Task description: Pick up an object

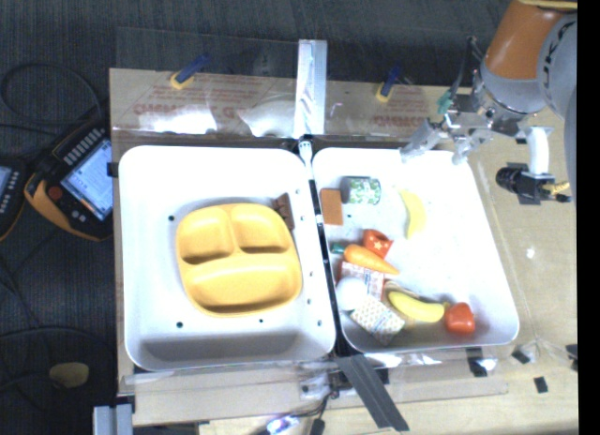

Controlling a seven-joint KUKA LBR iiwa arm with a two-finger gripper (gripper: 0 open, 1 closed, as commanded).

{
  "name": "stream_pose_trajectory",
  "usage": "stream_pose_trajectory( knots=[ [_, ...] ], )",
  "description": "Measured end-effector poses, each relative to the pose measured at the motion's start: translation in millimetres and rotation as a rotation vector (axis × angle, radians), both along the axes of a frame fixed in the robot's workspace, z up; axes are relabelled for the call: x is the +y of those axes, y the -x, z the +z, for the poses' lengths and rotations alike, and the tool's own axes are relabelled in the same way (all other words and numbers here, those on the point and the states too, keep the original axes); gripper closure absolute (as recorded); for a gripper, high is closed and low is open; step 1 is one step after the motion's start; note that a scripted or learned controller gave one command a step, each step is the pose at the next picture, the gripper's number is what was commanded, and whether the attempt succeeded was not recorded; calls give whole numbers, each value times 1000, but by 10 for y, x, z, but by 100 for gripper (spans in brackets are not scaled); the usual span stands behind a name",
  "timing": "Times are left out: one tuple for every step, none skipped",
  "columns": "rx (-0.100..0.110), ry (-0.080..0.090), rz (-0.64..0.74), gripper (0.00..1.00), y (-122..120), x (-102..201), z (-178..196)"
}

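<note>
My gripper (pixel 439 147) hangs over the far right corner of the right bin (pixel 492 264), open, with nothing between its fingers. Below it in that bin lie a green and white can (pixel 361 189), a brown block (pixel 331 205), a pale yellow wedge (pixel 412 213), a small red piece (pixel 375 241), an orange carrot (pixel 368 257), a white and red packet (pixel 361 283), a patterned packet (pixel 378 316), a banana (pixel 415 307) and a red tomato (pixel 459 318). The wedge lies closest to the gripper.
In the left bin (pixel 141 236) sits a yellow divided tray (pixel 239 257), with a small brown piece (pixel 283 208) at its far right corner. A metal divider post (pixel 311 77) stands behind the bins. A handheld pendant (pixel 80 180) lies off the bench at left.
</note>
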State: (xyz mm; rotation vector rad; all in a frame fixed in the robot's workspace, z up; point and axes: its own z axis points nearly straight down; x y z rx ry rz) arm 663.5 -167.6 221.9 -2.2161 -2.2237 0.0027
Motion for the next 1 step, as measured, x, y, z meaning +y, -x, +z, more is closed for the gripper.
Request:
stream_pose_trajectory(
  knots=[
    [-1, 1, 66, 0, 301, 202, -1289]
  ],
)
